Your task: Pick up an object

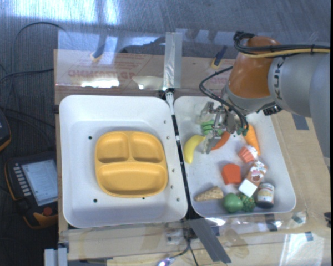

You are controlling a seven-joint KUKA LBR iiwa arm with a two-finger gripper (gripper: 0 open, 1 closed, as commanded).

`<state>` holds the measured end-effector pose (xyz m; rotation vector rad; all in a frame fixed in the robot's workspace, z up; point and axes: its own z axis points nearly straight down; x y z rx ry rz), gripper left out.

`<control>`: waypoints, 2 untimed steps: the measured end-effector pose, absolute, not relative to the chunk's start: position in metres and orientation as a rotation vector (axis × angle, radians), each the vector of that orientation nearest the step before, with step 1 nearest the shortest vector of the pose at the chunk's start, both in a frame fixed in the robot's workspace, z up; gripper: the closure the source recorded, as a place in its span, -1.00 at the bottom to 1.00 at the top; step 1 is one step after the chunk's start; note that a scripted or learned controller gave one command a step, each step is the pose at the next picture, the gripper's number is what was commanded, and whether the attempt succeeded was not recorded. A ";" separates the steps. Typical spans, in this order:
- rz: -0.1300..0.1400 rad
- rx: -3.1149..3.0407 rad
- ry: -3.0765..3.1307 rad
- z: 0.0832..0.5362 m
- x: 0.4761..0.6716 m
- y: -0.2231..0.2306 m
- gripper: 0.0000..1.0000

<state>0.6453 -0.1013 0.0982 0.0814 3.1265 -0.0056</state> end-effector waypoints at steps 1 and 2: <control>0.000 0.156 3.120 0.090 0.628 -0.099 -1.00; -0.003 0.157 3.121 0.098 0.630 -0.099 1.00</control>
